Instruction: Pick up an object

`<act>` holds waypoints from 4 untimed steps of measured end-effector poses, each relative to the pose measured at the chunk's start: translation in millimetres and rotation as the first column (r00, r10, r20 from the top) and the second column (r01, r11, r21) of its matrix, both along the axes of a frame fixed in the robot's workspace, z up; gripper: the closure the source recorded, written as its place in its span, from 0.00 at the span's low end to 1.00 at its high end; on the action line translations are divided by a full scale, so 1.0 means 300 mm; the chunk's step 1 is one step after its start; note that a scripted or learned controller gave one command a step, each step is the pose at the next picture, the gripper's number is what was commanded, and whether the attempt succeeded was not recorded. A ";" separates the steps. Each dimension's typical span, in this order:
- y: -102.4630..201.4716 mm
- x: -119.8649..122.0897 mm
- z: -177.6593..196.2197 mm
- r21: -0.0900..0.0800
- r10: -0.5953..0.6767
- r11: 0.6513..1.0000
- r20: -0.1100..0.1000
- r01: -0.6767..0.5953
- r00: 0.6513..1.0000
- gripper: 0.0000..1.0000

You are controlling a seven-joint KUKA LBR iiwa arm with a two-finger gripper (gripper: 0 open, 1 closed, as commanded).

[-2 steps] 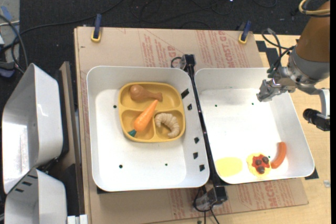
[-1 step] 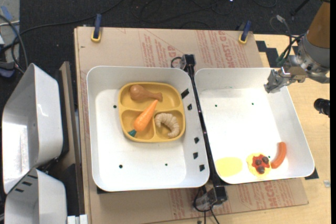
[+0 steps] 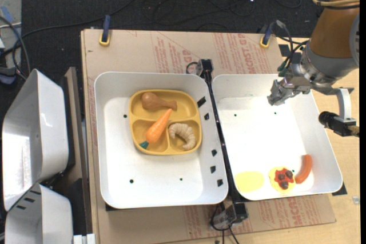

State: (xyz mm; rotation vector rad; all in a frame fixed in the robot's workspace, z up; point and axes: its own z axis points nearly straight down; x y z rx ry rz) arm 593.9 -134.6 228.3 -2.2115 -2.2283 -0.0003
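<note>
We see the gripper [image 3: 277, 95] hovering over the right bin's [image 3: 251, 86] far end — whether it is spread or closed, we cannot tell. The sausage [image 3: 304, 168] lies near that bin's front-right corner, well apart, probably awaiting a pick.

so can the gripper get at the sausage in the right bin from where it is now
Probably yes. The gripper hangs over the far part of the right bin, and the sausage lies near the front right corner with bare bin floor between them. The bin wall beside the sausage may crowd the approach.
</note>
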 end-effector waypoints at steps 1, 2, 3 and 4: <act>0.185 -0.019 0.035 0.000 0.001 1.000 0.001 -0.001 1.000 1.00; 0.375 -0.028 -0.002 0.000 0.001 1.000 0.000 -0.001 1.000 1.00; 0.574 -0.073 -0.018 0.000 0.001 1.000 -0.001 -0.001 1.000 1.00; 0.744 -0.085 -0.045 -0.001 0.000 1.000 -0.001 0.000 1.000 1.00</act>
